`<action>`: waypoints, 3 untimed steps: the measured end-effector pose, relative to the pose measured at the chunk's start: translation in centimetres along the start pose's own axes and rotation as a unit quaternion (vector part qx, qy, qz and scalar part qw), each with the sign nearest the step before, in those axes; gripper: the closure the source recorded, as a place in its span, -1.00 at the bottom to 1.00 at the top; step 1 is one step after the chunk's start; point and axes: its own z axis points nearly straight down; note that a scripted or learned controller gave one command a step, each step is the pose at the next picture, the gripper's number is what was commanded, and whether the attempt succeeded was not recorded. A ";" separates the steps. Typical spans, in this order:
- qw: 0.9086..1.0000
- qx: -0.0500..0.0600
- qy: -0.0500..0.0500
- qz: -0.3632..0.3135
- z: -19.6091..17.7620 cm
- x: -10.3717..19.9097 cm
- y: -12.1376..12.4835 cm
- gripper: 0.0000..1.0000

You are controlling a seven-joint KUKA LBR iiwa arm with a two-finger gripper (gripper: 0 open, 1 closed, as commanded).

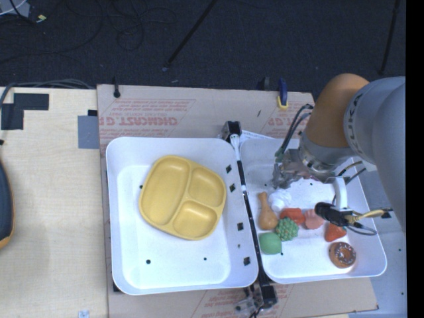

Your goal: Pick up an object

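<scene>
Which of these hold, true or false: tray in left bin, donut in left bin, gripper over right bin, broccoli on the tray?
1. The yellow divided tray lies in the left bin. True.
2. The donut lies in the left bin. False: it lies in the right bin, near its front corner.
3. The gripper is over the right bin. True.
4. The broccoli sits on the tray. False: it is in the right bin, beside the green piece.

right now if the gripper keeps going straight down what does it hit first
Most likely the white item lying just under the gripper in the right bin. The chicken leg and the red piece sit just beyond it. Depth is hard to judge from this slanted view, so this is a best guess.
</scene>
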 end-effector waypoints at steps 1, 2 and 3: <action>1.000 -0.004 0.001 -0.005 -8.8 8.3 -3.5 1.00; 1.000 -0.005 0.000 -0.001 -18.6 8.0 -8.1 1.00; 1.000 -0.005 0.001 -0.004 -26.3 14.2 -10.1 1.00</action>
